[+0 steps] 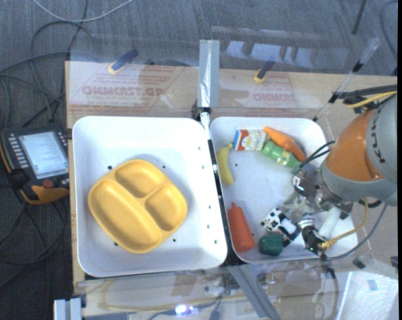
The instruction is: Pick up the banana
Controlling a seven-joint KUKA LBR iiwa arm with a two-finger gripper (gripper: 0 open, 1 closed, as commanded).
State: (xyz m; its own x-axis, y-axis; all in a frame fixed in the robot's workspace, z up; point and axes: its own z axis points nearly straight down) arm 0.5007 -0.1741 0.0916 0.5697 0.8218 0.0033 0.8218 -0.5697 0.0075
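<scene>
The yellow banana [224,164] lies lengthwise against the left wall of the right bin [321,131], in its upper half. My gripper [301,224] hangs low over the bin's lower right part, well to the right of and below the banana. It sits next to a small black-and-white toy [275,219]. The orange-banded wrist [356,151] rises above it at the bin's right edge.
A red bottle [241,227] and a dark green object [271,244] lie near the right bin's front. A small carton [248,139], a carrot [285,139] and a green bottle [281,154] sit at its back. The left bin [87,139] holds a yellow divided plate [138,204].
</scene>
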